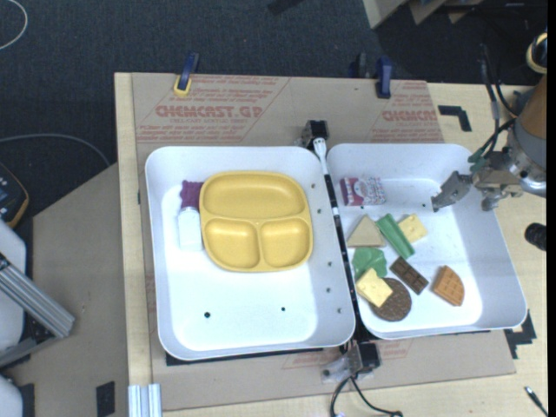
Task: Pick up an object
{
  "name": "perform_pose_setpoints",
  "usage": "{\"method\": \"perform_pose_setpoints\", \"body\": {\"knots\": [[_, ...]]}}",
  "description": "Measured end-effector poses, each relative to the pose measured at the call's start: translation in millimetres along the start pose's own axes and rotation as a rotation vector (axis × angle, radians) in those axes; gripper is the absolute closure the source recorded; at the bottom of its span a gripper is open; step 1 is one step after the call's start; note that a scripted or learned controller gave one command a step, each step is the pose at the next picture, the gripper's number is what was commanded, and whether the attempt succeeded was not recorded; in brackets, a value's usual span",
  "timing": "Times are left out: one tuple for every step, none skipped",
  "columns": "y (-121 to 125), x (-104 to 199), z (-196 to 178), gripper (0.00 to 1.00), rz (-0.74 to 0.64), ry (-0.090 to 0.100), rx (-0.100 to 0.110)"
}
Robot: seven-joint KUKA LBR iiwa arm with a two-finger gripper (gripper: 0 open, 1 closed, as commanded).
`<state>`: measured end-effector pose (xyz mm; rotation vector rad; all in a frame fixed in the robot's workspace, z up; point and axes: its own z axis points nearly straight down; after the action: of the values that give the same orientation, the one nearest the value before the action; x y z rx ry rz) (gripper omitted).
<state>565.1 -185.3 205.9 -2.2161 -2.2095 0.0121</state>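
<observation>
The two-finger metal gripper hangs over the right white plastic bin with its fingers spread apart, nothing between them. Below and left of the fingertips lie a pale yellow block and a long green plastic piece, well apart from them.

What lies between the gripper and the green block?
In the camera view, bare white bin floor; only the yellow block sits just beside the line from gripper to green block.
</observation>
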Motion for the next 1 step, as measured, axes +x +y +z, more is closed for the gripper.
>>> {"method": "perform_pose_setpoints", "body": {"knots": [[3.0,0.3,-7.7,0.0,-0.003,-0.003,-0.014]]}}
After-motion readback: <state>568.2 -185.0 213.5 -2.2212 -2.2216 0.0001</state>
